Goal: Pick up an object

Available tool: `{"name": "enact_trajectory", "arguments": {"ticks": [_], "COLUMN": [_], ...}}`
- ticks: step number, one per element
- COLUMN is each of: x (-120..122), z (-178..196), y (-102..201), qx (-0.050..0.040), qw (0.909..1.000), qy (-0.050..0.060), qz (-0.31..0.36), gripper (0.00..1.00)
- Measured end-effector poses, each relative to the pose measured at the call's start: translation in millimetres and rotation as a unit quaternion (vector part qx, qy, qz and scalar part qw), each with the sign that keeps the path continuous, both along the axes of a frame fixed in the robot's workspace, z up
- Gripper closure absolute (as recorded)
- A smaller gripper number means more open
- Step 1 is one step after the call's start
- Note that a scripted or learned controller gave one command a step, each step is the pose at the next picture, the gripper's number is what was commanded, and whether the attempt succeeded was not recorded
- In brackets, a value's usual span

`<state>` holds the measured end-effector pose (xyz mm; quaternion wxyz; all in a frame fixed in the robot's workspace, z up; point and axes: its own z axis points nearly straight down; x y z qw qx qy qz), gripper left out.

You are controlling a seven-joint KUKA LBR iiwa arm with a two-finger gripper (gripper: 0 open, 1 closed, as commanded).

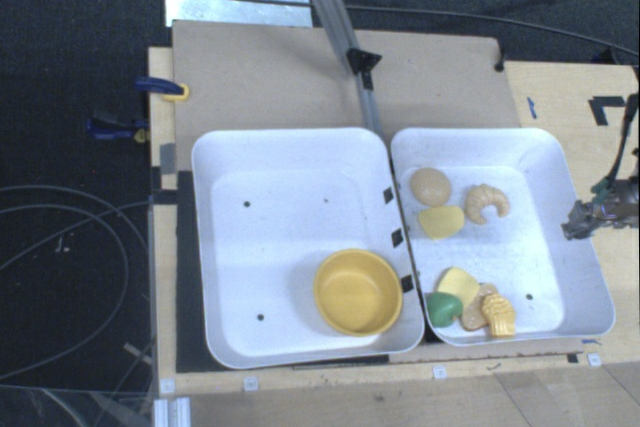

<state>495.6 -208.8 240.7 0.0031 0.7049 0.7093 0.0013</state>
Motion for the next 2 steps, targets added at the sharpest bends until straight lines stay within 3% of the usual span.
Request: {"name": "enact_trajectory", "arguments": {"ticks": [1,2], "x": [6.9,6.1], "z": [-2.2,-1.4], "y": [43.6,107.3], "qx": [0.0015,0.0022], "qw": [1.0000,1.0000], "qy": [0.002,0.002], "qz": [0.002,0.003], "gripper": [1.00,1.00]}}
